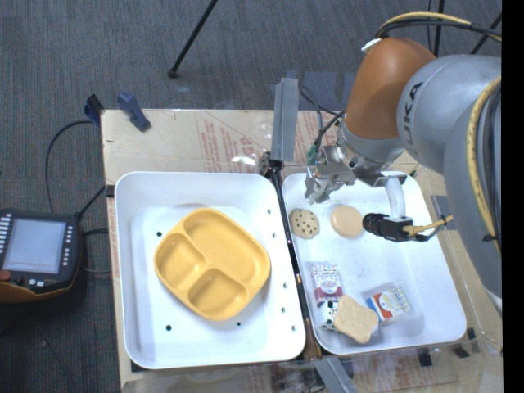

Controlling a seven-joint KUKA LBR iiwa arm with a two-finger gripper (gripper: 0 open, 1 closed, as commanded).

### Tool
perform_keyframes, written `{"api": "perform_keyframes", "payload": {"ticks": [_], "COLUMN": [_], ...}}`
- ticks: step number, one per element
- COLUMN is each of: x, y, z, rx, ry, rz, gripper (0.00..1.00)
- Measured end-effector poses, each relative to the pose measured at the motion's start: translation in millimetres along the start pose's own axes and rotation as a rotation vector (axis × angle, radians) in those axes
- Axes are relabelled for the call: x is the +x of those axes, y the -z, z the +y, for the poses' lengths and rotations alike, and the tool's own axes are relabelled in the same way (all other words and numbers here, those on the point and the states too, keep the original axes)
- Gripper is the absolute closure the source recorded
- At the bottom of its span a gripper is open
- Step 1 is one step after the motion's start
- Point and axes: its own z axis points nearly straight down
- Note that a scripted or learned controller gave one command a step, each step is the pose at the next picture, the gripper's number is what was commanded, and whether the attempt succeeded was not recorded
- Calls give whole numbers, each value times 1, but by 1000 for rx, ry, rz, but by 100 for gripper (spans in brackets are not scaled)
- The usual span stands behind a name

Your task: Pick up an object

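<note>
**Gripper poised over the right bin's far end**

The gripper (pixel 321 188) hangs above the right bin (pixel 434 301), close to its far-left corner, and its fingers appear slightly apart with nothing between them — though from this angle that is hard to confirm. Just below it lie a speckled cookie (pixel 304 223) and a plain round disc (pixel 347 220), side by side, the likeliest picks by my reckoning. Nearer the camera sit two small printed packets (pixel 326 282) (pixel 390 301) and a toast slice (pixel 355 319); their printing is too small to read. The left bin (pixel 131 301) holds a yellow divided tray (pixel 212 263), well apart from the arm. On the arm's grey casing, "KUKA" is legible. A pendant (pixel 34 252) rests on the floor at left.
</note>
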Motion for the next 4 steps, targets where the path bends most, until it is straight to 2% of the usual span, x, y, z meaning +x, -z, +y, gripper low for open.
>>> {"api": "perform_keyframes", "payload": {"ticks": [1, 2, 3, 4], "x": [-33, -60, -14, -30], "y": [1, -20, 1, 0], "z": [-2, -4, -73, -30], "rx": [-3, 0, -1, 0], "ry": [-54, -438, -405, -477], "rz": [-1, 0, 2, 0], "gripper": [100, 100, 100, 100]}}
